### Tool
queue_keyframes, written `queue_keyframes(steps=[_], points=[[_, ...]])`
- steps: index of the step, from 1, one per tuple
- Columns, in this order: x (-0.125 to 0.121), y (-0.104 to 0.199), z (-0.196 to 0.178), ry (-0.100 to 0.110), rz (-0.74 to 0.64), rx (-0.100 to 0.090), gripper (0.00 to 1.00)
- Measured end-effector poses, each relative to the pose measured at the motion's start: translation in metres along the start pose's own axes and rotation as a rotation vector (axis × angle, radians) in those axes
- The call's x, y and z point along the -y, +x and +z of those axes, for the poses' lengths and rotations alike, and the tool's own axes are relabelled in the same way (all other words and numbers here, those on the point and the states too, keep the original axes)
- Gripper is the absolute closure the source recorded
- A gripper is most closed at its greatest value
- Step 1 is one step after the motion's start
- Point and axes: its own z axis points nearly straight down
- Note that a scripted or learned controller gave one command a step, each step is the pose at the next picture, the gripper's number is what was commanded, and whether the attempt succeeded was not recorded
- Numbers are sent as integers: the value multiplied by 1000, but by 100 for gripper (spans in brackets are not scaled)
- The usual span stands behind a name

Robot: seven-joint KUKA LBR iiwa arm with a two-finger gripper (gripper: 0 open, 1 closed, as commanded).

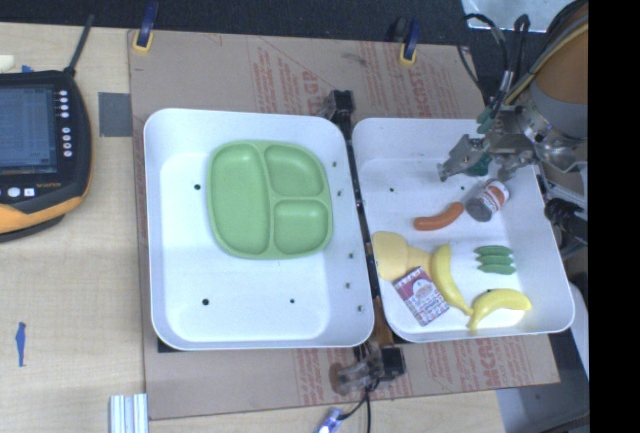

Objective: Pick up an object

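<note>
Left bin (180, 221) carries just the green divided plate (268, 198). Right bin (400, 146) has everything loose on its floor: sausage (440, 217), small can (487, 200), bananas (452, 277). Pincer (470, 161) hovers above the can, fingers spread, clamped on nothing. The pick hasn't happened yet.

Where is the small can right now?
The small can lies in the right bin, near its far right side, just beyond the orange hot dog and just below the claw.
</note>
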Motion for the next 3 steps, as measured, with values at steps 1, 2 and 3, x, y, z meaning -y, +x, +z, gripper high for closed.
queue_keyframes(steps=[1, 2, 3], points=[[20, -23, 58, 1, 0, 1, 0], [-18, -1, 140, -13, -1, 7, 0], [3, -2, 145, 1, 0, 1, 0]])
